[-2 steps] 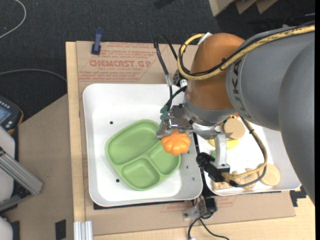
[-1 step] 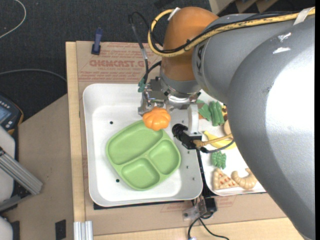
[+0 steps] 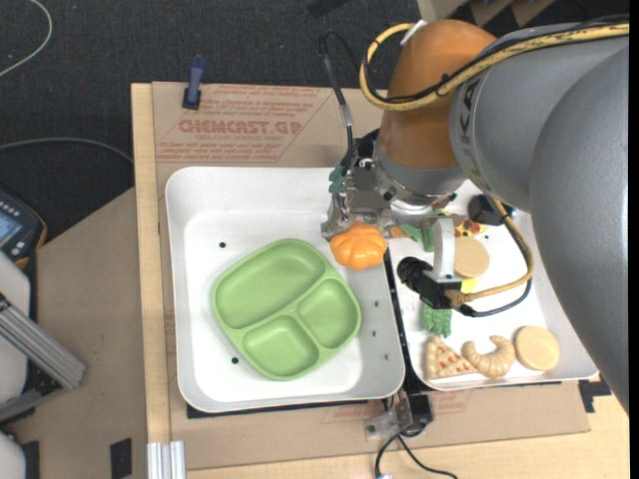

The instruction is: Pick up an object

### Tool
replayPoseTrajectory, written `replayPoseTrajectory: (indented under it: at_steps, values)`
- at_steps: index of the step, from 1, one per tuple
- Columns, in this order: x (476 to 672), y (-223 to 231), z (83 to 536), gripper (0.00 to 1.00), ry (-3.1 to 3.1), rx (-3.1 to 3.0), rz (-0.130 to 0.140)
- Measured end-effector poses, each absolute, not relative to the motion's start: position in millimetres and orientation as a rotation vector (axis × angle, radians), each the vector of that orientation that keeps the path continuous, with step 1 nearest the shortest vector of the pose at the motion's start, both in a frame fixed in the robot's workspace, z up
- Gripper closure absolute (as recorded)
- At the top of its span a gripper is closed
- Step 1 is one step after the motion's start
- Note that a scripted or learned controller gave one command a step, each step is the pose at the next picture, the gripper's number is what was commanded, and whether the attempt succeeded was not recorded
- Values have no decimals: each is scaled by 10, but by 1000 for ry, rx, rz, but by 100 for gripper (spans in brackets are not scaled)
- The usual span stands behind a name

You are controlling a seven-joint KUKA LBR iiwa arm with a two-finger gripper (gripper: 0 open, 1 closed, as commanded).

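My gripper (image 3: 346, 220) hangs below the orange wrist band, over the back right corner of the left bin (image 3: 186, 267). Directly under it, touching its tip, is an orange pumpkin-like toy (image 3: 358, 249), at the divide between the two bins. The wrist hides how the gripper meets the toy, and I cannot tell if the toy is gripped or resting on the rim. A green three-compartment plate (image 3: 285, 307) lies in the middle of the left bin.
The right bin (image 3: 561, 375) holds a tan disc (image 3: 471, 259), a green toy (image 3: 435, 318), a pizza slice (image 3: 445, 357), a croissant-like piece (image 3: 493, 357) and a round biscuit (image 3: 537, 347). The arm covers that bin's back part. A black cable loops over it.
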State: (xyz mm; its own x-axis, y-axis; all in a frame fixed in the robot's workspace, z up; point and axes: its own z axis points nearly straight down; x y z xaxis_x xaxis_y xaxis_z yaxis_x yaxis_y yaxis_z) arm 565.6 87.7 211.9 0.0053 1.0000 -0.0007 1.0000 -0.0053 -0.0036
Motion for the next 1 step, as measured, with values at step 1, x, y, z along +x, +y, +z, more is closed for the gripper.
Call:
replayPoseTrajectory:
  at_steps: [1]
  values:
    - [5478, 1146, 2086, 100, -2221, -2216, 4]
